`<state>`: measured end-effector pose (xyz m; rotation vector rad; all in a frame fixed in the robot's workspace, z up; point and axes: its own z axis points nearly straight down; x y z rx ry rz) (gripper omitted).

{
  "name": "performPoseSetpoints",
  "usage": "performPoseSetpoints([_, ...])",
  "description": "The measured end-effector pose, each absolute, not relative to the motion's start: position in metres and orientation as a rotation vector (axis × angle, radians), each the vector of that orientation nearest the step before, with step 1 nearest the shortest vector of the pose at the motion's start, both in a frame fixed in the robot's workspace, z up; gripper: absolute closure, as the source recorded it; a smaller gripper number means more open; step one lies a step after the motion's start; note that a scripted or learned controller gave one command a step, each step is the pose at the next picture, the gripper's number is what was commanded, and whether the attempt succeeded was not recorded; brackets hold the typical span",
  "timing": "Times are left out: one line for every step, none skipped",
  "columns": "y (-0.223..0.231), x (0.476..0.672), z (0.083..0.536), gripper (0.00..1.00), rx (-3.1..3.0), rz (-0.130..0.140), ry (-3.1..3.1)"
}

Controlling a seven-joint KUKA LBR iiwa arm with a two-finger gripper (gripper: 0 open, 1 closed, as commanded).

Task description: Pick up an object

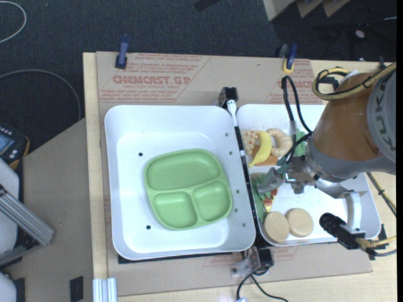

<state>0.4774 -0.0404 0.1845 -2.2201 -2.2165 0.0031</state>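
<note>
Gripper [272,182]: low beside banana [263,148] | fingers: state cannot be told | banana: judged light, smooth, curved; grasp across its middle.

My gripper [272,180] is sitting low at the left side of the right bin [371,216], and it's getting crowded. Banana [263,148] and a pastry ring [279,138] are blocking just beyond it, two round biscuits [288,224] are lying just on my near side, small red and green bits [267,200] directly below. The bin divider wall [242,162] is pressing close on the left. Past it, the left bin [126,168] is staying open around the green divided plate [187,187]. Black cable [291,115] is crossing above.
</note>
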Motion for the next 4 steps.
performPoseSetpoints([-0.041,0.479,0.195,1.00,-2.222,0.000,-2.221])
performPoseSetpoints([0.027,0.483,0.184,1.00,-2.219,0.002,-2.220])
performPoseSetpoints([0.047,0.484,0.318,1.00,-2.221,-0.007,-2.229])
performPoseSetpoints([0.096,0.479,0.308,1.00,-2.219,0.003,-2.222])
